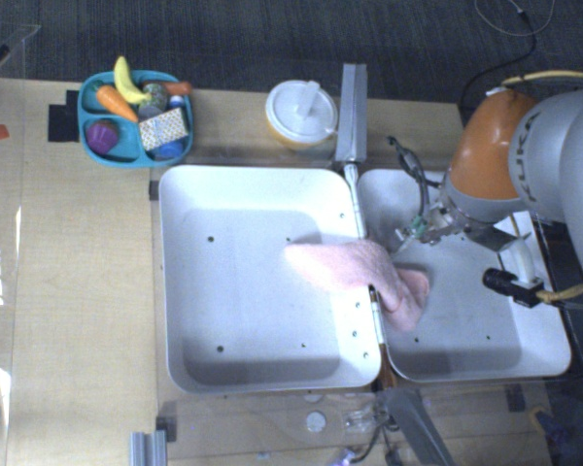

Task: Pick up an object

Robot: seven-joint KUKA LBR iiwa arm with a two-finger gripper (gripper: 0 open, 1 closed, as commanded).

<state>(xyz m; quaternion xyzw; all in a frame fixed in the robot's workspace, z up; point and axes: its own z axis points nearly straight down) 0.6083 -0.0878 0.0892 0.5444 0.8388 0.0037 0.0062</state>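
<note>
Pink cloth point(361, 270) soft, fuzzy; white bins point(223, 357) smooth matt plastic.

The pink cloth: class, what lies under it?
The pink cloth drapes over the wall between the left bin and right bin, resting on both floors. Anything beneath it is covered.

The arm point(534, 153) is cut off by the right edge and hides part of the right bin point(466, 357). The gripper point(415, 229) is too small to read.
</note>
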